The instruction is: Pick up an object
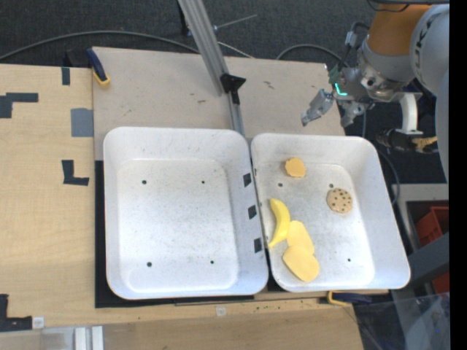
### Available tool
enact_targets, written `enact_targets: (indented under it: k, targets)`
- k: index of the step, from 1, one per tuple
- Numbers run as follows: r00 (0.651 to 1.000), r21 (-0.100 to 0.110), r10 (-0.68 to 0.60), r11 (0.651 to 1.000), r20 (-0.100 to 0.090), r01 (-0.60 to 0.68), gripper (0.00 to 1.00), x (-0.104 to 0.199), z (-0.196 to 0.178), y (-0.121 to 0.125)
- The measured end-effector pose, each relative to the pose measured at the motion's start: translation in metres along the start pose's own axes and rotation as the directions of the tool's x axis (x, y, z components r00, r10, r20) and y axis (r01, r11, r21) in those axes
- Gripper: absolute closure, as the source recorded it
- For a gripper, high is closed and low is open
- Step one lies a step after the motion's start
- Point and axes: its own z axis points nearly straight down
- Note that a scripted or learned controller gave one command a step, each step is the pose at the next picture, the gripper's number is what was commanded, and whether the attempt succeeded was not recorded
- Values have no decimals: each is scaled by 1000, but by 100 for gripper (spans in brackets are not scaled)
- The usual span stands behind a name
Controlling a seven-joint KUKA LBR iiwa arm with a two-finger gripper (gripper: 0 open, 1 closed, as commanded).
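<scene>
Your gripper point(321, 110) hangs above the bench just past the far rim of the right bin point(379, 195), at about one o'clock in the view, and nothing sits between its fingers; whether they are parted or closed you cannot tell from this angle. Everything worth picking lies in that right bin, down toward six and seven o'clock from the gripper. Nearest is the small orange disc point(295, 168), just inside the far wall at roughly seven o'clock from the tool. The cookie point(338, 200) lies farther in, at about six o'clock, well apart from the disc. Along the bin's left wall the banana point(279, 222) runs with its long axis near twelve-to-six, curving slightly, and touches a yellow piece point(298, 235), which itself overlaps a second yellow piece point(300, 264) at the near end. The left bin point(117, 195) holds no target. Judged from here, the disc is your shortest reach: a short move toward seven o'clock, then down.
</scene>
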Motion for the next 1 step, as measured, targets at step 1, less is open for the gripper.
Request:
enact_targets:
  k: [1]
  targets:
    - [1000,-4,-1,1000,2,1,0,0,-3,1]
